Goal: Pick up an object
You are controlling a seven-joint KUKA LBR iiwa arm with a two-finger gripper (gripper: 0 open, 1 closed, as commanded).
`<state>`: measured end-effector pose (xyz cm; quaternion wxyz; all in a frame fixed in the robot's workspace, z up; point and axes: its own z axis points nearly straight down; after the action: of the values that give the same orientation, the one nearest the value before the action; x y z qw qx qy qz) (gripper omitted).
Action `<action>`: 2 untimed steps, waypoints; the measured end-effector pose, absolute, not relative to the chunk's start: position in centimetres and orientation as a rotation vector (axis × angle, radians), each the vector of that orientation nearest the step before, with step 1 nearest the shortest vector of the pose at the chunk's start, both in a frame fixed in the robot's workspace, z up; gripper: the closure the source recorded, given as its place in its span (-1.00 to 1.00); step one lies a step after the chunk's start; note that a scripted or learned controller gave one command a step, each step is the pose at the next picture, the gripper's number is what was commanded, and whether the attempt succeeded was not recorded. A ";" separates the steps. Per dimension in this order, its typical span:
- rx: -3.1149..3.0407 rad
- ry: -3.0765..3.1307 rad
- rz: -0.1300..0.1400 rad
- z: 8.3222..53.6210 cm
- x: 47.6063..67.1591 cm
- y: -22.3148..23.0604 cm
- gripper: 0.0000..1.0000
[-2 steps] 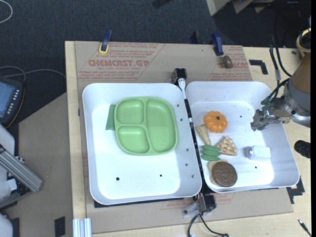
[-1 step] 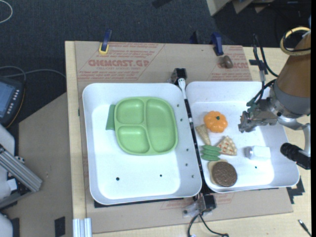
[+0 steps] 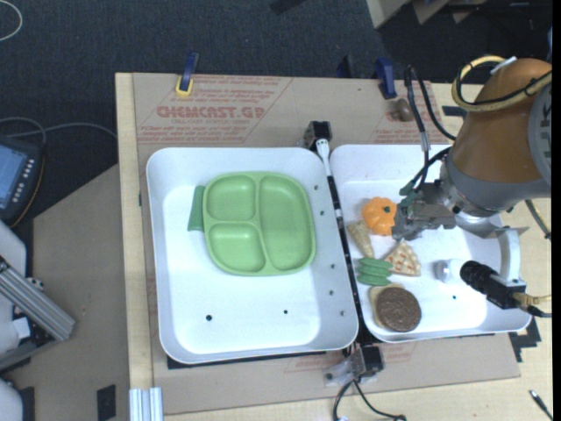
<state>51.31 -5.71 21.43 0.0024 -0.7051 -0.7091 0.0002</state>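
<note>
The right bin [image 3: 456,314] holds several toy foods: an orange pumpkin [image 3: 379,216], a tan wedge [image 3: 360,238], a pizza-like slice [image 3: 404,259], a green bean pod [image 3: 374,272] and a brown round patty [image 3: 397,309]. My gripper [image 3: 408,221] hangs low over this bin, right beside the pumpkin's right side and just above the pizza slice. Nothing shows between its tips. A small grey piece [image 3: 441,271] lies to the right of the slice.
The left bin [image 3: 175,314] carries a green divided plate [image 3: 259,222] near its middle. The arm's orange and grey body [image 3: 504,139] covers the right bin's far right part. Clamps sit on the bench's back edge.
</note>
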 end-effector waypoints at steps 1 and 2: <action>-2.213 -2.227 -0.002 22.8 50.5 -0.9 1.00; -2.212 -2.224 0.002 21.9 50.2 3.7 1.00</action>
<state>50.23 3.74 21.89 0.0024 -0.7052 -0.7090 0.0008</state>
